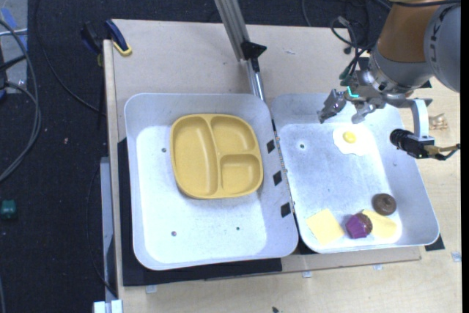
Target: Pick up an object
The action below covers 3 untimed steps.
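My gripper hangs over the back of the right bin, its two fingers spread open with nothing between them. Just below and right of it lies a toy fried egg, white with a yellow yolk. At the bin's front edge sit a yellow cheese slice, a purple piece, a brown chocolate doughnut and another yellow piece under them.
The left bin holds a yellow divided plate. A metal pole slants down to the joint between the bins. Black clips line that divide. Cables lie on the dark floor around the bench.
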Each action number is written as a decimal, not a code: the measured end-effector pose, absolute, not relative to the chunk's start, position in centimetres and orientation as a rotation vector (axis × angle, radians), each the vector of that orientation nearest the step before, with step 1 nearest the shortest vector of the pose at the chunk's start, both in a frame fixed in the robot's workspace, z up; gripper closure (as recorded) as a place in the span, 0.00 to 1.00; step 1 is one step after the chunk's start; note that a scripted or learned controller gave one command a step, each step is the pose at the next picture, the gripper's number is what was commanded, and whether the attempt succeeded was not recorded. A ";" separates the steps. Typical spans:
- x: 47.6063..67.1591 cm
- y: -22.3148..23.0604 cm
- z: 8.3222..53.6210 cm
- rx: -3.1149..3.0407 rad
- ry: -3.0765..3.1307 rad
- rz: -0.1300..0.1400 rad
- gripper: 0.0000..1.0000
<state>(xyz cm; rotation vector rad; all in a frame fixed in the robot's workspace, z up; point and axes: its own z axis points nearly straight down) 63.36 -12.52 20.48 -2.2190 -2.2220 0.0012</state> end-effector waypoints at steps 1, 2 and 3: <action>63.4 -12.5 20.5 -2.220 -2.223 0.000 0.00; 64.2 -12.5 15.8 -2.216 -2.223 0.005 0.00; 63.9 -11.9 9.5 -2.214 -2.222 0.006 0.00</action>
